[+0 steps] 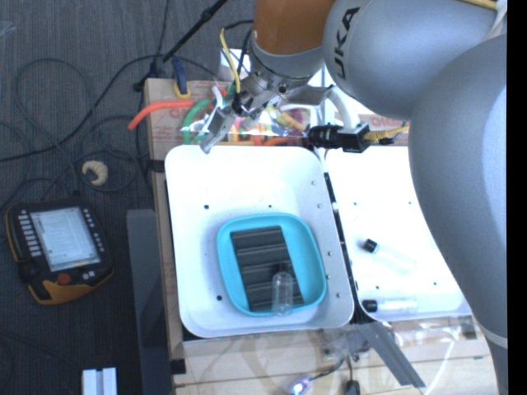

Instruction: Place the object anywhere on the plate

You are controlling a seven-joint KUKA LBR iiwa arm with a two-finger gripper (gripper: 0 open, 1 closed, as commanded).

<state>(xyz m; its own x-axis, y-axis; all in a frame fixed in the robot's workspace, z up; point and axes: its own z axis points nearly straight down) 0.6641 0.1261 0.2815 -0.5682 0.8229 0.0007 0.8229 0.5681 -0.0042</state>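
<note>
We are holding our gripper (216, 123) above the left bin's (193, 220) far edge; we cannot tell how the jaws are standing. The clear bottle (282, 291) is lying on the blue plate (226, 257), inside that bin

Reached in from the right, the grey arm (428, 81) bulking large over the right bin's far side. Orange band (288, 11) sat above the wrist. Gripper (212, 130) hung tilted over the left bin's far edge, near its far-left corner.
</note>
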